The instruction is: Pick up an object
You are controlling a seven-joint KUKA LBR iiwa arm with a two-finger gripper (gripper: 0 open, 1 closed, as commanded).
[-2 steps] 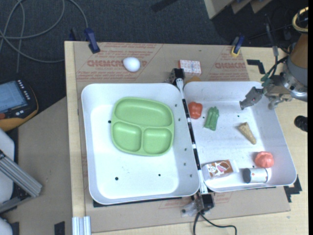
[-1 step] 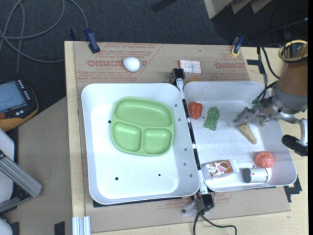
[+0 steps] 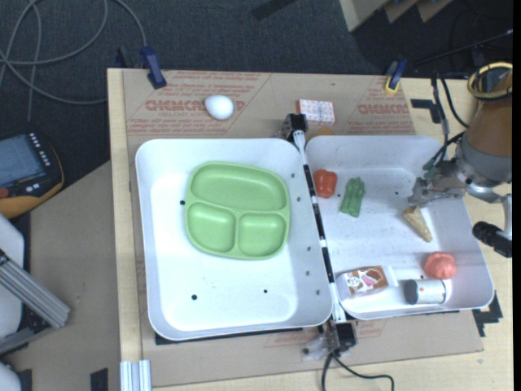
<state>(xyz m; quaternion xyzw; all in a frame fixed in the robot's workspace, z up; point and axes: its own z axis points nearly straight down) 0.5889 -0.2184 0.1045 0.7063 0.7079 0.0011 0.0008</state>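
The gripper (image 3: pixel 425 187) hangs over the right bin (image 3: pixel 383 155) near its right wall; whether its fingers are spread or closed I cannot tell, and nothing shows between them. Just below it lies a tan wedge (image 3: pixel 418 222). Further left sit a green toy (image 3: pixel 352 197) and an orange piece (image 3: pixel 325 182); a red ball (image 3: pixel 440 264) rests nearer the front. The left bin (image 3: pixel 163 243) holds a green divided plate (image 3: pixel 238 210).

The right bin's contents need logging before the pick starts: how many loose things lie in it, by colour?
Red or orange: 2, a pepper-like piece and a round ball
Green: 1, a knobbly vegetable
Tan: 1, a wedge
Printed packet: 1
White tube with a dark cap: 1
Total: 6
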